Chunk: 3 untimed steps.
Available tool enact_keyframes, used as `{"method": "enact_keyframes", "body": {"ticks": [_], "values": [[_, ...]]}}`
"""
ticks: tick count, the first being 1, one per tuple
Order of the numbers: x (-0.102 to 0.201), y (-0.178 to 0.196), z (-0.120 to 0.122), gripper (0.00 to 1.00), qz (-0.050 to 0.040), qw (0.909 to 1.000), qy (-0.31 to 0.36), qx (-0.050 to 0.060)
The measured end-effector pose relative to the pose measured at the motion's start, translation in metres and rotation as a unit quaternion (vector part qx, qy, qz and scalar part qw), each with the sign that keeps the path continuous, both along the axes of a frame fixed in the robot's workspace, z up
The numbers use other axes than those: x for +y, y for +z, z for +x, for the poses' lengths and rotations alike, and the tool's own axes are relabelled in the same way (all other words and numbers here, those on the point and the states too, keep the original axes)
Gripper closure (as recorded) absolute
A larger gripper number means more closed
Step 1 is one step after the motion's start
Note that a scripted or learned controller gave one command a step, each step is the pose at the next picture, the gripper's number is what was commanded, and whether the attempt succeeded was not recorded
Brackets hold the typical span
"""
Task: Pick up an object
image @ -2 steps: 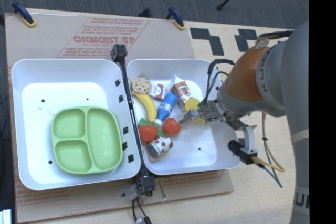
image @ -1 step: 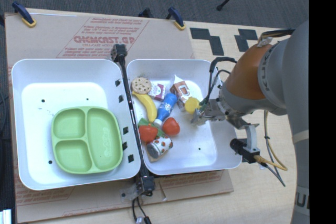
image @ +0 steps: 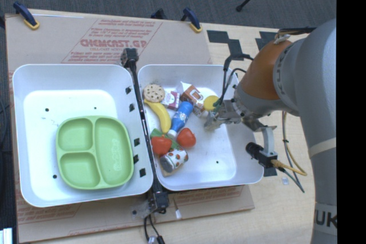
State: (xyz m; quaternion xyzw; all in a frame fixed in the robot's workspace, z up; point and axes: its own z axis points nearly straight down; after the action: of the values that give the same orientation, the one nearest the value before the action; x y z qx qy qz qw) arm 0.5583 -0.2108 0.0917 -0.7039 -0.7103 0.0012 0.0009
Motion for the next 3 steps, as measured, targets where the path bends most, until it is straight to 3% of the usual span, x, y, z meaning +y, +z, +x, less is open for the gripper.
{"method": "enact_keyframes", "body": {"ticks": [1, 2, 3], "values": [[0.0, 0.0, 0.0, 0.0, -0.0001, 1.0, 0.0, 0.0], [0.0, 0.01, 0.0, 1.0, 0.0, 1.0, 0.002, 0.001], [0.0, 0.01, 0.0, 0.0, -0.0001, 1.0, 0.002, 0.001]]}}
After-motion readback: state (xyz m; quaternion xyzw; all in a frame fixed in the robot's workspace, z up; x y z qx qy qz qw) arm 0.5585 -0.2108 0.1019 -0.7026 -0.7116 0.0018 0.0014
